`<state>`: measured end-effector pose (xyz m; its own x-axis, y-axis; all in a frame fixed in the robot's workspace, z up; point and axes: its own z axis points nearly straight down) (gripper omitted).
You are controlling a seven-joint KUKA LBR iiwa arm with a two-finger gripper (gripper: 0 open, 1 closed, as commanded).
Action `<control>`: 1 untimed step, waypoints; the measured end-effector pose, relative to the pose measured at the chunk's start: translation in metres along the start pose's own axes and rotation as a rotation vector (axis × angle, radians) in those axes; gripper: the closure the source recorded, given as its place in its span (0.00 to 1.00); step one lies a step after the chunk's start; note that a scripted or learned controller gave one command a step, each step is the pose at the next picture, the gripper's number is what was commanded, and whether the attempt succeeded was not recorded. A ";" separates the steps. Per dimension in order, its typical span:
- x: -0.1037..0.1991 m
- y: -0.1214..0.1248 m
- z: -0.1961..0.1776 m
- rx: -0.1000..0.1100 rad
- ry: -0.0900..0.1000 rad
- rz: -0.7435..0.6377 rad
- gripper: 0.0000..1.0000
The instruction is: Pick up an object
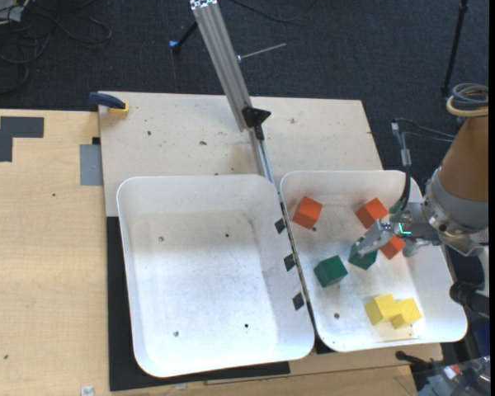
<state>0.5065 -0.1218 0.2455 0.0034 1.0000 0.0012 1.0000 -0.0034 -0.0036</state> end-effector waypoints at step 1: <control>0.000 -0.007 0.063 0.007 0.001 -0.003 0.00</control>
<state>0.4988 -0.1212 0.1828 0.0007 1.0000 0.0027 0.9999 -0.0006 -0.0106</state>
